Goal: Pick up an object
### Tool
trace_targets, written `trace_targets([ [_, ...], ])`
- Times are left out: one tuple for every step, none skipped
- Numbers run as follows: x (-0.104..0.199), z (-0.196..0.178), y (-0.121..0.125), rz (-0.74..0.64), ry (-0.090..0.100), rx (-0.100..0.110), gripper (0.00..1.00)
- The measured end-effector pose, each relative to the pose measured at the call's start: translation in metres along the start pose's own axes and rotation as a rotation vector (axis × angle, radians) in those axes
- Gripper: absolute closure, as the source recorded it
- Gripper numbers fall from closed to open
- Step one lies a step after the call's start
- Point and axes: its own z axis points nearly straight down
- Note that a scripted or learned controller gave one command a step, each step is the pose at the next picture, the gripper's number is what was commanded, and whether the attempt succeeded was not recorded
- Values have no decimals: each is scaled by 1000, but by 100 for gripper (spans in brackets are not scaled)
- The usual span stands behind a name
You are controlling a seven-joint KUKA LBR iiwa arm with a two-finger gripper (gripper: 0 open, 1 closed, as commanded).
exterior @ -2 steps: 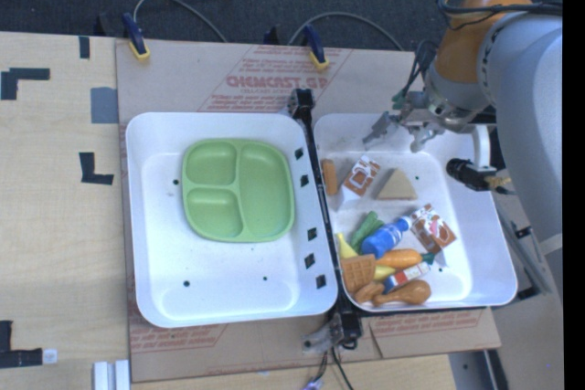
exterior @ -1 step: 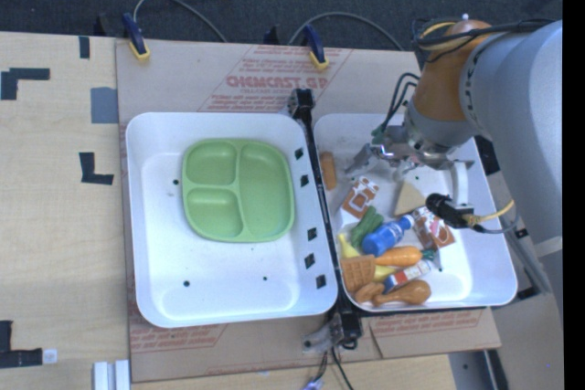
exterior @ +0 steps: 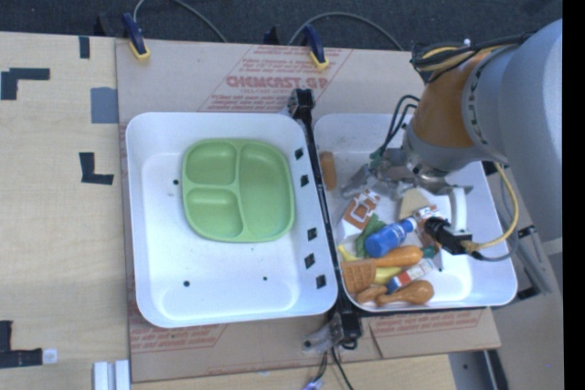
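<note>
The arm (exterior: 475,105) is seen reaching in from the right over the right bin (exterior: 498,292), with the gripper (exterior: 402,178) lowered near the top of a heap of small toys. Whether the claw is released or clenched cannot be told, since the wrist hides it.

The things to be picked lie crowded in the lower left of that bin: a blue bottle (exterior: 391,236), a carrot (exterior: 395,258), a waffle cone (exterior: 358,273), a brown drumstick-like piece (exterior: 409,292) and a small white-and-red card (exterior: 361,211) just below the gripper.

A failed grasp is judged the chief risk, because the pieces touch and overlap (a closing claw could catch two at once, or push one aside and close on nothing). The divider (exterior: 315,187) between the bins stands close on the left, so a strike there is also possible.

Open room is found in the upper and right parts of the right bin. The left bin (exterior: 151,224) holds a green divided plate (exterior: 239,189), with bare floor around it.
</note>
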Motion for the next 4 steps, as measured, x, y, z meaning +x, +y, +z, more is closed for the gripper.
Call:
trace_targets([
  [20, 2, -21, -1, -1, 6, 0],
  [19, -9, -20, -1, -1, 5, 100],
  [19, -8, -20, -1, -1, 5, 0],
  [15, 1, -61, 0, 0, 4, 0],
])
